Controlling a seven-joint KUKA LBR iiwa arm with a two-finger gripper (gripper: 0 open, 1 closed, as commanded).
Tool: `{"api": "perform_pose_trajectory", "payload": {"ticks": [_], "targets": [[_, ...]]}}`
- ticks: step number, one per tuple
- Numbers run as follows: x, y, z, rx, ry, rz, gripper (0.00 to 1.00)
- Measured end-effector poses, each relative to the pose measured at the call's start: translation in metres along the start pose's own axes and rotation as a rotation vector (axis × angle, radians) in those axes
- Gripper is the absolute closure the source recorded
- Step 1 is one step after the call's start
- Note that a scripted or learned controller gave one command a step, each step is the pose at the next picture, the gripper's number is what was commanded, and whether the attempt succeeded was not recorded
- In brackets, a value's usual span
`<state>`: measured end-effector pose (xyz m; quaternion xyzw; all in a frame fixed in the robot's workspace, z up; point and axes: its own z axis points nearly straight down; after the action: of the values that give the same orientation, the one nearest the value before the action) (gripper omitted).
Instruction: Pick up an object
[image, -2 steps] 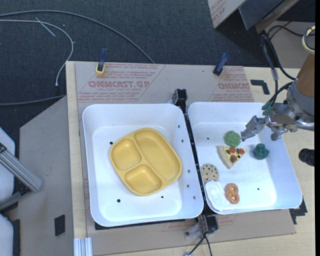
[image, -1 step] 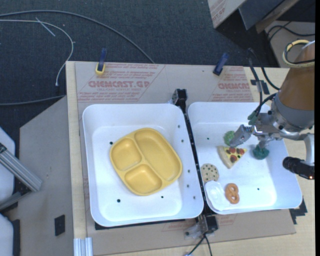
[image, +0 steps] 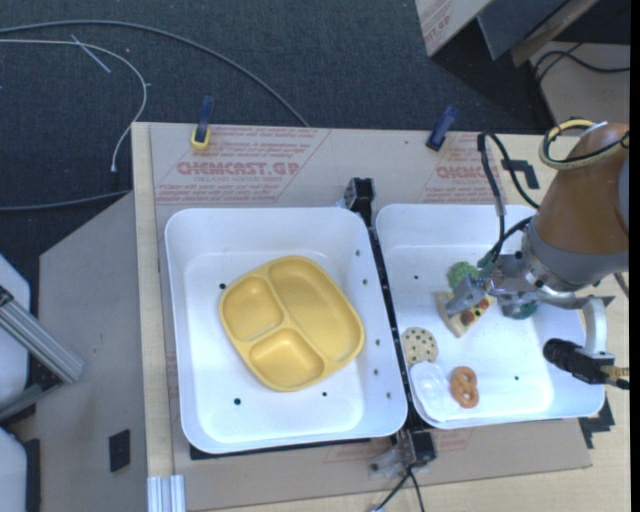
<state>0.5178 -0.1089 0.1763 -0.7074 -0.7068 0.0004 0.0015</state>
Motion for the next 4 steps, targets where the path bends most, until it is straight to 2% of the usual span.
{"api": "perform_pose_trajectory", "payload": {"ticks": [1,2,4], "targets": [[-0.001,0.004,0.044,0.003,0.001,0.0,0.0],[-0.001,0.005,0.03,-0.002,0.001,0.0,1.0],[0.002,0.014,-0.059,-0.009,-0.003,-0.003,1.0]]}}
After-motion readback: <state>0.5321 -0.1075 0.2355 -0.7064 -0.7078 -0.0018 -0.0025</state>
